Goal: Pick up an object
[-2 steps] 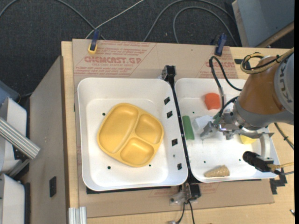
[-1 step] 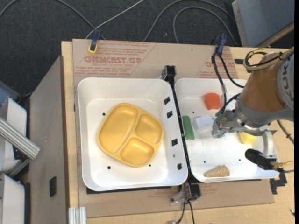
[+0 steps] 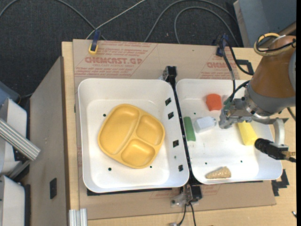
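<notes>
The right bin holds several small objects. An orange block lies near its back. A pale blue-white block sits near the middle, and a green bar lies along the left wall. A yellow block rests to the right, and a tan crumbly piece lies by the front wall. My gripper hangs low over the bin between the pale block and the yellow block, just right of the pale block. Nothing shows between its fingers.
The left bin holds a yellow divided plate. A black divider with clips runs between the two bins. Cables run across the cardboard base behind the bins. A black connector sticks out at the right bin's right side.
</notes>
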Motion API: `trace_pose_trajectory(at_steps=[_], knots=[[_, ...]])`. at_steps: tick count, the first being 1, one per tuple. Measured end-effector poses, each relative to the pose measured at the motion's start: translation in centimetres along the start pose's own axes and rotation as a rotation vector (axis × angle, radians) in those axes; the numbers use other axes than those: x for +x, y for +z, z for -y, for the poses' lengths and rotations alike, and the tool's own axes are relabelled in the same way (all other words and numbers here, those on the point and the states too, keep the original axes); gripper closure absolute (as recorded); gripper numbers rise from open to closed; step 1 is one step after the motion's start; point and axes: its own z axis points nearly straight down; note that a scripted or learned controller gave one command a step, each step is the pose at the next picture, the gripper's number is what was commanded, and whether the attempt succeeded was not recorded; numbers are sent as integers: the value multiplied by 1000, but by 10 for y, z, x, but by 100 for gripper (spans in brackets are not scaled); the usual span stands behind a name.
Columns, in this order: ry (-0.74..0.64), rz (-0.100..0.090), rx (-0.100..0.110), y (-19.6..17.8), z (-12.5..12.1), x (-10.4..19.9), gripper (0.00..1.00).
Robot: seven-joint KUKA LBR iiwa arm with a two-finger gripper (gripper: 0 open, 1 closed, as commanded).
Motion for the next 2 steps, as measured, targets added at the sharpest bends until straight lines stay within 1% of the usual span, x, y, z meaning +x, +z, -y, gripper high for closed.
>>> trace_pose_trajectory(at_steps=[1,2], knots=[[0,0,-3,-64,1,-3,100],[0,-1,3,-73,0,-3,100]])
